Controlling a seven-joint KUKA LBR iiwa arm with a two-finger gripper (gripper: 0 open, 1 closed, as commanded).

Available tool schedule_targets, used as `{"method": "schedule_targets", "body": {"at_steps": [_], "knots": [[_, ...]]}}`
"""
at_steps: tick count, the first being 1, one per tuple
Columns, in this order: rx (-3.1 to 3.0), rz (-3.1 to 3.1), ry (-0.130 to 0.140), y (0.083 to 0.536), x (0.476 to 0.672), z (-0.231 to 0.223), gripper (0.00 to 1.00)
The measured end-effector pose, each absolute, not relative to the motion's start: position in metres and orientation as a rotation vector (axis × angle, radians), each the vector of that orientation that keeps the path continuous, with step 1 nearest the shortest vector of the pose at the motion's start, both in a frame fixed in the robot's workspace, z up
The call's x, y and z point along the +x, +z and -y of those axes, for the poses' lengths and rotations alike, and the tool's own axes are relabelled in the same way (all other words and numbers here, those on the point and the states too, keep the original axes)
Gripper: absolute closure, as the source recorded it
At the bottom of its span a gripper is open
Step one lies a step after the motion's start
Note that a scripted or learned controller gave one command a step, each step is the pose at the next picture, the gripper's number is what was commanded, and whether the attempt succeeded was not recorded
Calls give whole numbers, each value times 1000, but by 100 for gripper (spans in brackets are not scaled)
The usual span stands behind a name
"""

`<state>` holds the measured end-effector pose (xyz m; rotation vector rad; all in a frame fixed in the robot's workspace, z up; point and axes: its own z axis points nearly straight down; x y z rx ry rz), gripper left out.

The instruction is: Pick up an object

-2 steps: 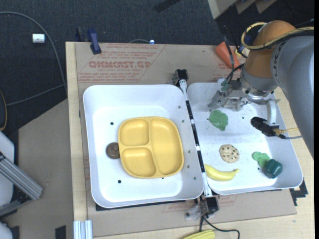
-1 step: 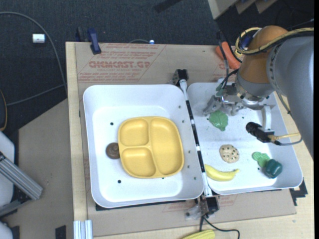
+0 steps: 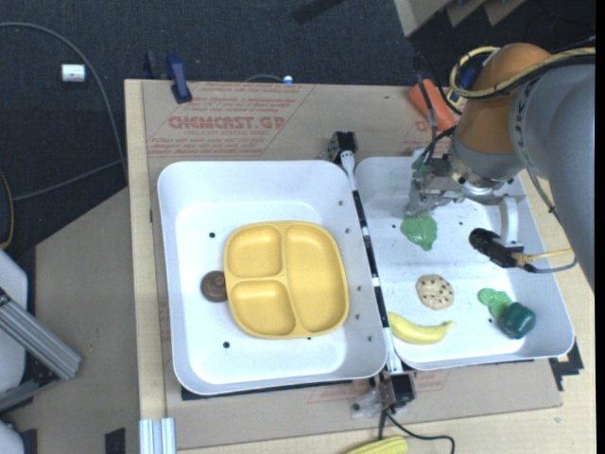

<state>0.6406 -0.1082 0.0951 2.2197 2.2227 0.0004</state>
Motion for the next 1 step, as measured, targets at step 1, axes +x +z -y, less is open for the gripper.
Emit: {"method": "schedule_targets", "body": {"at_steps": [1], "knots": [[2220, -2223, 0, 95, 640, 108, 0]]}}
